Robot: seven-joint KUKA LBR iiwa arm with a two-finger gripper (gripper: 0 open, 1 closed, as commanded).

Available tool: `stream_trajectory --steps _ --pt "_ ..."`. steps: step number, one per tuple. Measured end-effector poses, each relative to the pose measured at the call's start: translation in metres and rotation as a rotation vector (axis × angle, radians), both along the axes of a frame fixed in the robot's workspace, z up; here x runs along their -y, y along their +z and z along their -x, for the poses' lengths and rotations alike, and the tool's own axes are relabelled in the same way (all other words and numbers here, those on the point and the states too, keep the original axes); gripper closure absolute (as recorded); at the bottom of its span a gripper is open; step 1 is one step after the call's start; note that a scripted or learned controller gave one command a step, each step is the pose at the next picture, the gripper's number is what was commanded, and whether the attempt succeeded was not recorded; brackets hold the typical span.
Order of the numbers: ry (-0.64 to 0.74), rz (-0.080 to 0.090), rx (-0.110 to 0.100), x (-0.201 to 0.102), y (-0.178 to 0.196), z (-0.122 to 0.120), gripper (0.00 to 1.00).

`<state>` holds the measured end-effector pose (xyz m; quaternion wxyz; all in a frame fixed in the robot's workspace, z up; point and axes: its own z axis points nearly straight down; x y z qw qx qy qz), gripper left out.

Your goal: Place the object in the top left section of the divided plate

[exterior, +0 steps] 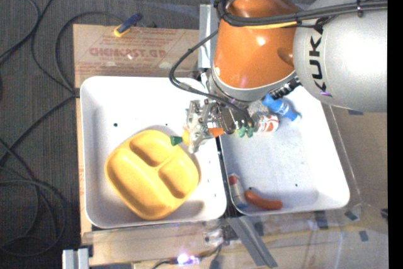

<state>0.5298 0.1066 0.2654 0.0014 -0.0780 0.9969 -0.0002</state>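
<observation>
The KUKA arm's gripper (200, 129) hangs over the left bin (101, 97), just beside the yellow divided plate (153, 173) — whether it grasps anything cannot be told. A small orange-and-green object (178, 140) sits at the plate's upper right rim, under the gripper.

"KUKA" — black letters on grey arm (343, 53); cardboard (126, 53) print faded (reddish, unreadable).

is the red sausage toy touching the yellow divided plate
Apart. The camera view shows the red sausage-shaped toy in the right white bin and the yellow divided plate in the left white bin, the bin walls between them.
</observation>
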Motion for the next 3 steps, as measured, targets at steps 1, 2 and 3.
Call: stream_trajectory --steps 1,2,3 --pt "0.000 0.000 0.000 0.000 0.000 0.000 0.00" --pt "0.219 -0.001 0.001 0.006 -0.022 -0.068 0.00" --pt "0.285 -0.001 0.003 -0.007 0.032 -0.133 0.00"
